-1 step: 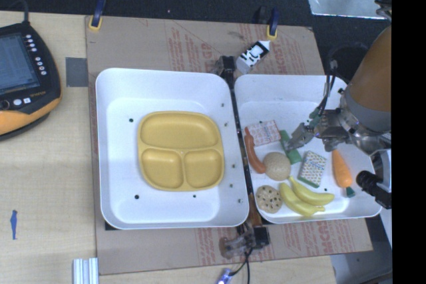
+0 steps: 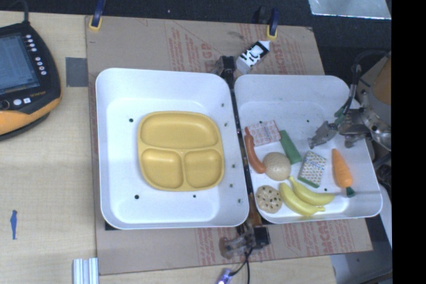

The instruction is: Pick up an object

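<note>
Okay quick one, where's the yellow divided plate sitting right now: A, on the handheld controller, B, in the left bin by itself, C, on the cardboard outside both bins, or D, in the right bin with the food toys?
B: the yellow divided plate lies flat in the left bin, while the bananas and carrot sit in the right bin.

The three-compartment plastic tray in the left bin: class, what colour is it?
Yellow: the three-compartment plastic tray shows plainly in the camera view.
</note>
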Controlling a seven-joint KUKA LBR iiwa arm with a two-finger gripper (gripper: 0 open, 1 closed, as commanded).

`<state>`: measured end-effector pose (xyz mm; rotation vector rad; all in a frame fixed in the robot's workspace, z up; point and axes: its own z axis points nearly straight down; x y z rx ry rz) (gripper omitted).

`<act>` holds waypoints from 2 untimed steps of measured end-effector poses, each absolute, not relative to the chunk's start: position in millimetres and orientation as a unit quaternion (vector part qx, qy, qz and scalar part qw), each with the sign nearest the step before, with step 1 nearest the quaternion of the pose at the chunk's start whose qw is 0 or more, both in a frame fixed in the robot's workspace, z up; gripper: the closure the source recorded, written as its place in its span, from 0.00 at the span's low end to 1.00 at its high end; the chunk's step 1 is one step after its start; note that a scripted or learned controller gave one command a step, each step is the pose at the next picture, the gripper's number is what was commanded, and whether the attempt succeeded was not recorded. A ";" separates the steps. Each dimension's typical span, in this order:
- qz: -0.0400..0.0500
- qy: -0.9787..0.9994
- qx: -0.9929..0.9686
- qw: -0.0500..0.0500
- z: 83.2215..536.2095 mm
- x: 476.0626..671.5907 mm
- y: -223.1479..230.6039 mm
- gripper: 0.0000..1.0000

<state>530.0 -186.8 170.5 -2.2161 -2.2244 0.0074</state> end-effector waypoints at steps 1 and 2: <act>0.002 -0.710 -0.705 0.002 91.4 562.2 -107.2 0.00; 0.003 -0.710 -0.704 0.002 101.9 562.2 -108.9 1.00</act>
